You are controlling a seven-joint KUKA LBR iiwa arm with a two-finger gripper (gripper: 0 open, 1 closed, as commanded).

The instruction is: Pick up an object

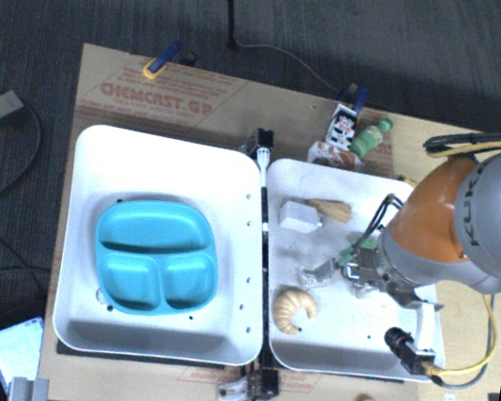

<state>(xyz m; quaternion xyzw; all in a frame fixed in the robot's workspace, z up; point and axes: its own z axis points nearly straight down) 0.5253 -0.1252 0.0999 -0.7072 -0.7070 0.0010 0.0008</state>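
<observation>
Down in the right bin (338, 357), the gripper (329, 273) hangs low over the middle of the floor, its grey metal tip just above and to the right of a croissant (293, 309), though whether the fingers are spread or closed I cannot tell. Further back in that bin lie a white block (298, 216) and a tan bread roll (328, 209), while the left bin (71, 308) holds a blue divided tray (157, 255)
</observation>
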